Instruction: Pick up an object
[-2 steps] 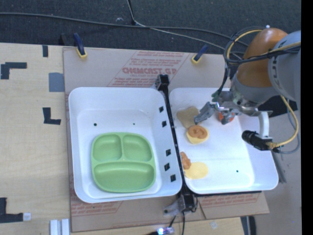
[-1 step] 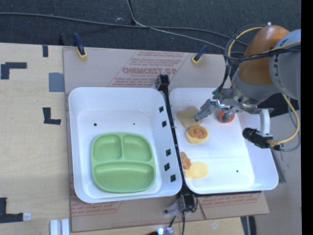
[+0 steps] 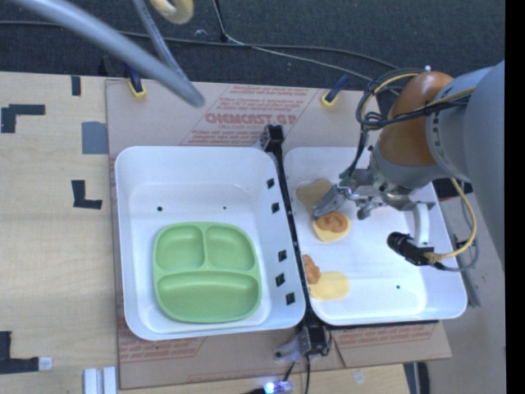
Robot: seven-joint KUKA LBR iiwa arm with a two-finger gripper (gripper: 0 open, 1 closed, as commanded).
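Note:
My gripper [image 3: 344, 207] hangs low over the right bin [image 3: 385, 298], near its left side. Its fingers stand open, one finger [image 3: 326, 205] to the left and the other to the right. Just below them lies a small orange piece on a yellow disc [image 3: 331, 226], touching or nearly touching the left finger; nothing is lifted between the fingers. A tan flat piece [image 3: 311, 191] lies beside the left finger. Nearer the front, another orange bit [image 3: 310, 269] sits next to a yellow disc [image 3: 330, 286].
The left bin [image 3: 135, 179] holds a green divided plate [image 3: 207, 271]. A black divider [image 3: 281, 212] runs between the bins. A black cable end [image 3: 408, 248] hangs over the right bin's right part. Grey bars cross the top left.

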